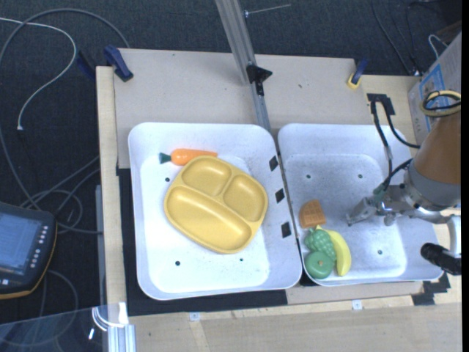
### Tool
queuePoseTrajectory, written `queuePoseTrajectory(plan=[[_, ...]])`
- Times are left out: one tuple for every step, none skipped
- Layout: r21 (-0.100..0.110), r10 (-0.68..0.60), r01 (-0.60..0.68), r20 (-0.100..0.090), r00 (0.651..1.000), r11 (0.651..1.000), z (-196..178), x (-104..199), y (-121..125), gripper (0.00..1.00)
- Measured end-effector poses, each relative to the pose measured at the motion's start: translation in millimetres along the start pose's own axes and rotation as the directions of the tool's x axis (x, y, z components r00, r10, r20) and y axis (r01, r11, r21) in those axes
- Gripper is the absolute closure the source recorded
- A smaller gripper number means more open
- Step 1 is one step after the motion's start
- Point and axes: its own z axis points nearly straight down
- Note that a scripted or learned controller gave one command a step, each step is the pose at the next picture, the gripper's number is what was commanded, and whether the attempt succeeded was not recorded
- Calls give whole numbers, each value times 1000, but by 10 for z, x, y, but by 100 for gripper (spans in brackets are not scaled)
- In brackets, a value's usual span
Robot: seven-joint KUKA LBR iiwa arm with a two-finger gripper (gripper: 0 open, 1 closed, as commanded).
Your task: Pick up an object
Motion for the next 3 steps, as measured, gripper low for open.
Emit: queuePoseTrajectory(plan=[[-3, -1, 1, 1, 1000, 1000, 213, 5, -5, 0], [-8, -2, 2, 1, 1000, 1000, 89, 7, 8, 100], [-16, -2, 2, 6, 1000, 1000, -515, -44, 88, 100]])
